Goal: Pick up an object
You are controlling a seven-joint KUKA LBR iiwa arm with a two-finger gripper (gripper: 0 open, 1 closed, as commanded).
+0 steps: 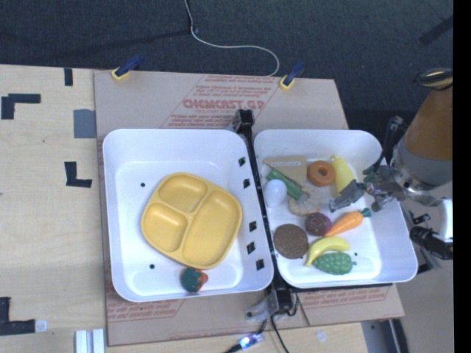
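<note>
Two white bins; hand above carrot.

**A wooden worktop against dark carpet**

We look down on a pale wooden worktop marked with dark tape shapes. A brown cardboard sheet with red print lies on it, held by two blue-and-yellow clamps. Beyond, we see dark blue-grey carpet, crossed by a thin white cable. Light is even.
</note>
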